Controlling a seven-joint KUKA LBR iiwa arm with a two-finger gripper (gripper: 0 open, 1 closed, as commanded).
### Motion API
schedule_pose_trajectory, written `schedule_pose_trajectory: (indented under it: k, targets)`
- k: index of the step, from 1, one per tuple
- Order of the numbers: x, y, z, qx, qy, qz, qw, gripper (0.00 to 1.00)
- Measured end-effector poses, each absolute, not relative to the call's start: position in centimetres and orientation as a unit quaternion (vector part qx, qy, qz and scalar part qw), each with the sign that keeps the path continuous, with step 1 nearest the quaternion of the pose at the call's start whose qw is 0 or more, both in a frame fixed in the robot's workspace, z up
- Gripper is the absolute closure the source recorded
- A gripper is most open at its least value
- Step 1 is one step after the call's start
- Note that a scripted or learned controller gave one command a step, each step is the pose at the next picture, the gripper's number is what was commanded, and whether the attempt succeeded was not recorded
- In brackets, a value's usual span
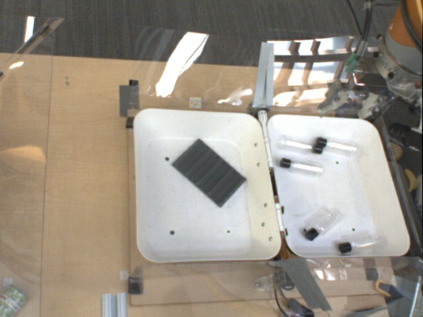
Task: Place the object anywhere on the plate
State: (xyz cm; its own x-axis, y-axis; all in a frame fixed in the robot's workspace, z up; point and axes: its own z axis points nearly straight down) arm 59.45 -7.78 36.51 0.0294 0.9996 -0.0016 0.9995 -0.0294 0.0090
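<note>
The dark ribbed plate lies tilted in the left bin. Four clear black-capped vials lie scattered in the right bin. The pincer hangs beyond that bin's far edge; its state I cannot tell.

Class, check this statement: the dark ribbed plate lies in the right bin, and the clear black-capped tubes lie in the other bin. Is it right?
Not quite. The camera view shows the dark ribbed plate in the left bin, not the right. The clear black-capped tubes lie in the other bin, the right bin.
</note>
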Motion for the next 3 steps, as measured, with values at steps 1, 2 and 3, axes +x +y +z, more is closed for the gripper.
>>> schedule_pose_trajectory:
  k: [1,2,3]
  targets:
    - [59.6,-7.6,37.7,0.715,0.699,0.0036,0.006,1.00]
    - [59.6,-7.6,37.6,0.715,0.699,0.0035,0.006,0.00]
    - [59.8,-7.5,38.8,0.712,0.702,0.0044,0.009,1.00]
